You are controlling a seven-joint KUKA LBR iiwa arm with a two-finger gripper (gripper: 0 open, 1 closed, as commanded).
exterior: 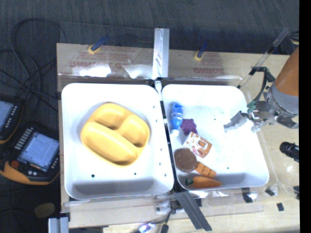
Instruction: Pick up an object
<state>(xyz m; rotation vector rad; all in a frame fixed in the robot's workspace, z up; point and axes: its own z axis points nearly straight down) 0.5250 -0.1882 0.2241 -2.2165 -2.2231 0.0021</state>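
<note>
Several objects point(196, 146) left of tool point(241, 119)

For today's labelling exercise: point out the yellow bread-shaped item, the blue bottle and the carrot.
yellow bread-shaped item point(115, 134), camera view, middle of its top
blue bottle point(175, 116), camera view, its body
carrot point(205, 182), camera view, its orange middle

You'll find faint red print on the plastic sheets point(92, 62) behind the bins, too blurred to read.

Dark grey carpet point(121, 8) surrounds a pale wooden bench point(68, 62); black cables point(29, 47) trail at left
</note>
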